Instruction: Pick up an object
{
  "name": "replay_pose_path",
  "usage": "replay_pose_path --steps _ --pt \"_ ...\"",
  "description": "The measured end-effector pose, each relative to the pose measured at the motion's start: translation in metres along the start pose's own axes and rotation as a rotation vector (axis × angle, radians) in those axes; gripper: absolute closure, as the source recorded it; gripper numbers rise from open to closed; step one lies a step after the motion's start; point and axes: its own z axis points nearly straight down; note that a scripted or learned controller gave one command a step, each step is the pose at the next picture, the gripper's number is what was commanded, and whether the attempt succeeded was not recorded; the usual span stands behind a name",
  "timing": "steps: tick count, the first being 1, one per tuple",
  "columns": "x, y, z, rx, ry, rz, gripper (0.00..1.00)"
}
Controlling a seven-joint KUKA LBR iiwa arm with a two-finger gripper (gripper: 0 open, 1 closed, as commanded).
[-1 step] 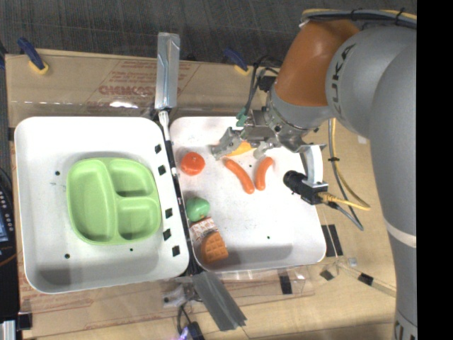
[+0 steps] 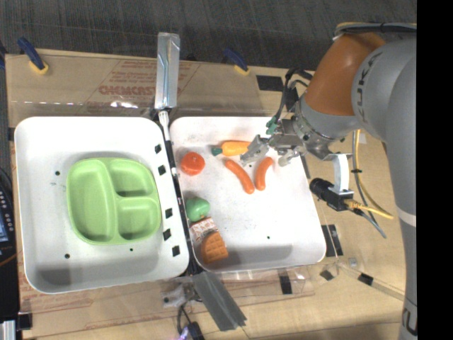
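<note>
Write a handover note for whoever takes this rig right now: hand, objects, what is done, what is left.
Hand: low over the right bin, near its back edge, above the two sausages; whether it grips anything cannot be told.
Right bin: yellow pepper, tomato, and along the left wall a green vegetable, a wrapped snack and a bread piece.
Left bin: a green divided plate.
Done: nothing visibly lifted.
Left: grasp one object and raise it.

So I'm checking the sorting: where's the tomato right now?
In the camera view, the tomato lies in the right bin, near its left wall, left of the two sausages and above the green pepper.
</note>
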Motion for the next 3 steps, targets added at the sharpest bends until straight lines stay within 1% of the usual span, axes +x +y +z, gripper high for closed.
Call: replay_pose_path --steps 1,2,3 --pt "-0.002 0.009 0.12 -0.006 0.0 0.004 0.0" --pt "-0.002 0.009 0.111 -0.003 0.0 0.0 1.0" --pt "0.041 0.001 -0.007 -0.008 0.0 -0.146 1.0"
